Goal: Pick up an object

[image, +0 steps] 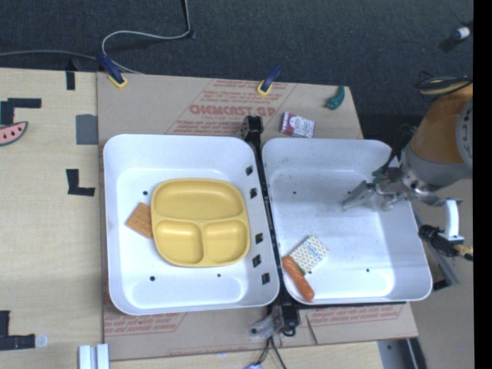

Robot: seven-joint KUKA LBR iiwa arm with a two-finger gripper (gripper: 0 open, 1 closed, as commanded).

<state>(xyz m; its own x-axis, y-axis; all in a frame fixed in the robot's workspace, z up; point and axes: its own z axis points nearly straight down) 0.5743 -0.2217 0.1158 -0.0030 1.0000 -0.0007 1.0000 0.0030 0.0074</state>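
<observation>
Hovering: my gripper [360, 197] over the right bin [400, 279], at its 2 o'clock
Fingers: spread apart, nothing between them
Carrot [297, 277]: bin's 7 o'clock
Packet [309, 253]: touching carrot, at its 1 o'clock
Left bin [127, 283]: yellow tray [201, 221]

plate [201, 221] in left bin [123, 283]; packet [309, 253] & carrot [298, 278] in right bin [400, 275].

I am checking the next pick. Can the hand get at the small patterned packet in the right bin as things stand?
Probably yes. The patterned packet lies uncovered on the right bin's floor, an orange carrot-like piece touching its lower-left side. The hand hovers inside the same bin, nothing between them.
</observation>
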